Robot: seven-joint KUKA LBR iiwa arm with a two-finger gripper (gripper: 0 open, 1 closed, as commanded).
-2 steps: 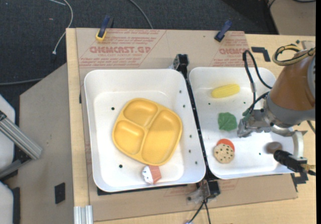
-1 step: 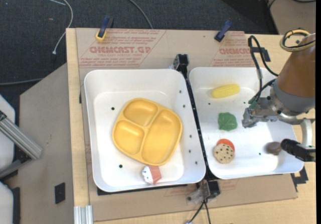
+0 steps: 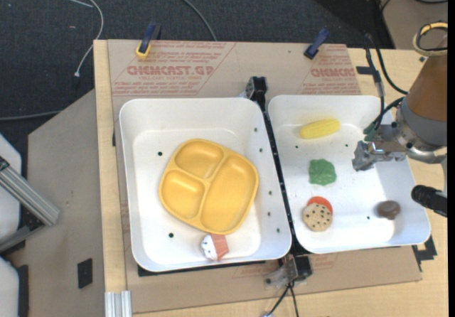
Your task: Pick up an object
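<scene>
Taking the green lump [image 3: 322, 171] at the middle of the right bin [image 3: 341, 241] as landmark: the gripper [image 3: 362, 157] hangs just to its right, near the bin's right side, and whether it is open or closed I cannot tell. Bare white floor separates the two. Behind the lump, near the far rim, lies a yellow corn cob [image 3: 319, 129]. In front sits a cookie [image 3: 317, 216]. A brown piece [image 3: 387, 210] lies well to its right by the rim.

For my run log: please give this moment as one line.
hand: above right bin, holds nothing | nearest: green toy | corn, cookie: untouched
</scene>
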